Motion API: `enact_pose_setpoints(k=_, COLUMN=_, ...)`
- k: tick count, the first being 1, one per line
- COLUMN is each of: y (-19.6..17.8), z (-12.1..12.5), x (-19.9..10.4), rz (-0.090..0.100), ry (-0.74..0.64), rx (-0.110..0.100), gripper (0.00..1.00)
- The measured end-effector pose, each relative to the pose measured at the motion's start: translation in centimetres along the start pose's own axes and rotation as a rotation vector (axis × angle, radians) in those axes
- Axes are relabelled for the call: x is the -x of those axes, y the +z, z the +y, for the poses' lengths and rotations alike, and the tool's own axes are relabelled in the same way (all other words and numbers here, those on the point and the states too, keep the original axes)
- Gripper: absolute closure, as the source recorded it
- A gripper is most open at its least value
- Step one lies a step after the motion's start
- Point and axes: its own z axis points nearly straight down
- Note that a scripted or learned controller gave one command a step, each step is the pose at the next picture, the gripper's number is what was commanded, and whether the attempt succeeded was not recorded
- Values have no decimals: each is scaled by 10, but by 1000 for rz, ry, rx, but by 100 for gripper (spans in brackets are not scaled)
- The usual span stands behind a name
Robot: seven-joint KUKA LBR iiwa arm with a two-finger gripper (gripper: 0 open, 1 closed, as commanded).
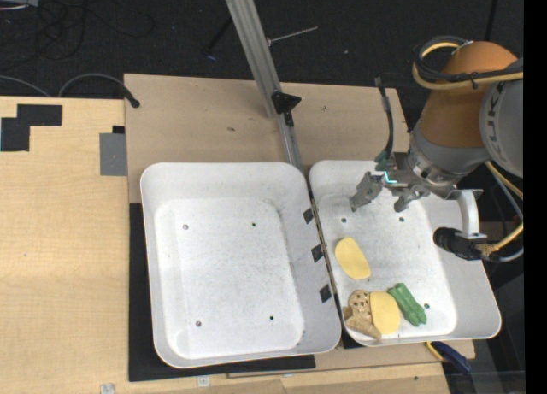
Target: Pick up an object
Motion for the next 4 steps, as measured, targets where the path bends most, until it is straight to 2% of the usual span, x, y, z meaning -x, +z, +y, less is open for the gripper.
enact_pose_setpoints(k=1, y=63, z=4, x=-1, rz=0, ry=-1, rx=-6, gripper=0)
enact_pose_setpoints(k=2, y=113, z=5, x=-1, rz=-1, ry=0, rx=2, gripper=0)
enact_pose_setpoints(k=3, y=102, z=5, x=0, rz=0, ry=7, rx=2, gripper=100)
enact_pose_setpoints(k=4, y=54, z=4, x=9, rz=-2, ry=3, rx=5, gripper=100)
